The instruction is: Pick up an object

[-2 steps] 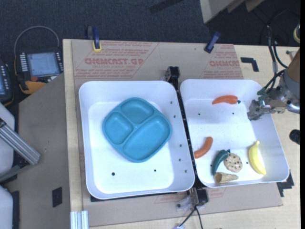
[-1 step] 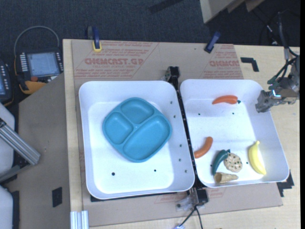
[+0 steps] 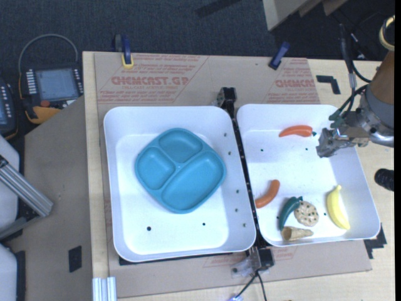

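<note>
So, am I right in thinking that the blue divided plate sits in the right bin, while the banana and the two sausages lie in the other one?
Not quite: the blue divided plate sits in the left bin, as the camera view shows. The banana and the two sausages lie in the other one, the right bin.

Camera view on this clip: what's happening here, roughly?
A robot arm reaches in from the right, its end effector hovering at the right bin's far right side, beside an orange chili-like toy. Nothing shows between its fingers. Lying loose in that bin are a sausage, a banana, a cookie, a green piece and a cone. The left bin holds a blue divided plate.
</note>
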{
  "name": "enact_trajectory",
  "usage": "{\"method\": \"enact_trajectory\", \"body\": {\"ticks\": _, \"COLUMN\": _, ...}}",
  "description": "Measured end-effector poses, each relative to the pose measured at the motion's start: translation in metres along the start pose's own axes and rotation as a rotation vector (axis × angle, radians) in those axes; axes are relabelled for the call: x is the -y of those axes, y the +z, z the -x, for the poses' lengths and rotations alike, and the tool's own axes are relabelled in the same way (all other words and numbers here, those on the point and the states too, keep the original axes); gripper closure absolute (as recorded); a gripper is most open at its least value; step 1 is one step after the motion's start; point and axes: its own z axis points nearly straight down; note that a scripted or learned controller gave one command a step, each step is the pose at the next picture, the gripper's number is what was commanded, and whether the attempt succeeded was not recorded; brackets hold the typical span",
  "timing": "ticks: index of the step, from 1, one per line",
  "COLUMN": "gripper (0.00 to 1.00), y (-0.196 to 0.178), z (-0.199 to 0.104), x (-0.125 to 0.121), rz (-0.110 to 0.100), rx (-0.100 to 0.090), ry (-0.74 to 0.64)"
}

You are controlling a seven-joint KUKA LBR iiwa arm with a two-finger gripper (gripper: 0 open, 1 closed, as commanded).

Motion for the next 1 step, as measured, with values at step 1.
{"method": "enact_trajectory", "body": {"ticks": 1, "gripper": 1.00, "y": 0.0171, "z": -0.0468, "x": 0.0011, "rz": 0.000, "rx": 0.000, "ry": 0.001}}
